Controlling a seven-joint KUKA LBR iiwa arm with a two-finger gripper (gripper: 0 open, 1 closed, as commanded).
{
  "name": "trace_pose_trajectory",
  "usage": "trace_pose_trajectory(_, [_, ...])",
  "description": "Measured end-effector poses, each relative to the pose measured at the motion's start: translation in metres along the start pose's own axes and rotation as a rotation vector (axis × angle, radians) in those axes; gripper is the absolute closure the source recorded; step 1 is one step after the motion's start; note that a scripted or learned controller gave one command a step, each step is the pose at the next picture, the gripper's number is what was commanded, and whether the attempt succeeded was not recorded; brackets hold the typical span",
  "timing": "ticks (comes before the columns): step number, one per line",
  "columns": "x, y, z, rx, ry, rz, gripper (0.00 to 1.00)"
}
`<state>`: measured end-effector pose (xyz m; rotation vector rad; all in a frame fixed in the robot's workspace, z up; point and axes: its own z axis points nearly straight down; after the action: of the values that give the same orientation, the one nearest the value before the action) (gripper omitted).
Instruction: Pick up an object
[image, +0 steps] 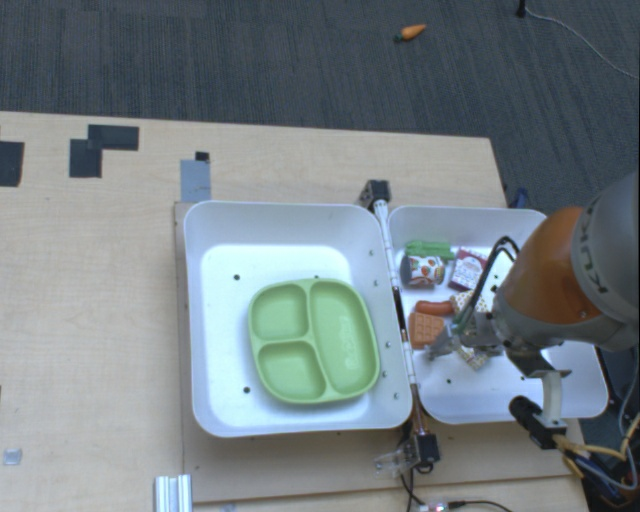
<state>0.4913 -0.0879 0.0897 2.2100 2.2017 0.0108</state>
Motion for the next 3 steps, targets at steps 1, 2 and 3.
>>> trace_pose_trajectory(1, [0.0,0.003,-0.013,-0.01,-0.002,-0.002,1.0])
trace_pose_trajectory(2, [0.0,0.003,-0.012,-0.009,-0.002,-0.001,0.0])
trace_pose_trajectory(3, [-0.001,0.005,-0.023,-0.015,-0.004,-0.003,1.0])
